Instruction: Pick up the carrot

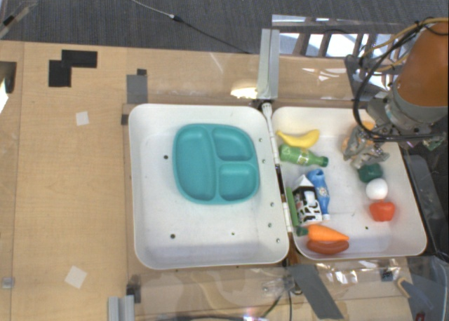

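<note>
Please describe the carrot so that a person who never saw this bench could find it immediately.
Look at the right bin of the two white ones, then at its near edge, closest to the camera. The carrot lies there on its side, just below the small black-and-white carton. It is the long orange piece with a tapered shape, unlike the round red tomato to its right.

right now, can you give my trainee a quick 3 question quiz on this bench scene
1. True or false: the carrot lies on the teal plate.
2. Which item sits closest below the claw? A) banana B) dark green item C) carrot
3. Fill in: the green bottle lies just below the ______.

Key:
1. False; it lies at the right bin's near edge.
2. B
3. banana
</note>
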You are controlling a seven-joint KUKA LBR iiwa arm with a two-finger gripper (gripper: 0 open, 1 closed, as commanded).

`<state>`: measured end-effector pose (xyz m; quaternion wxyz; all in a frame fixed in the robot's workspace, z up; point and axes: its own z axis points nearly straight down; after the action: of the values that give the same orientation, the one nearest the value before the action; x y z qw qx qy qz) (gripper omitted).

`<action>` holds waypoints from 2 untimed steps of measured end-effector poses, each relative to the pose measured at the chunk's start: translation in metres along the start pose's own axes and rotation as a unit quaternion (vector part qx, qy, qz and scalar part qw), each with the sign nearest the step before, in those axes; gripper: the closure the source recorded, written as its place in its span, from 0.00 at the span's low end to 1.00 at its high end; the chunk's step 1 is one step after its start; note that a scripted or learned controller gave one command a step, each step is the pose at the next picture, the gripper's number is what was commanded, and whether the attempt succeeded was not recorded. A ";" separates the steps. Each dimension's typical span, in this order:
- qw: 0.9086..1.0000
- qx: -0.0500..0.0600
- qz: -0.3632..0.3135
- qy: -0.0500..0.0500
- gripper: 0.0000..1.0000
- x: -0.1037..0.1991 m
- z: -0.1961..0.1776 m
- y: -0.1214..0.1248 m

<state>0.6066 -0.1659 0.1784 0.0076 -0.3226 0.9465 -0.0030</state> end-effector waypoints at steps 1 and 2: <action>0.979 0.001 -0.202 -0.001 1.00 -0.049 -0.224 -0.039; 0.960 -0.001 -0.281 0.000 1.00 -0.029 -0.249 -0.072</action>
<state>0.6699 -0.2048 0.4284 0.0059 -0.5753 0.8179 -0.0042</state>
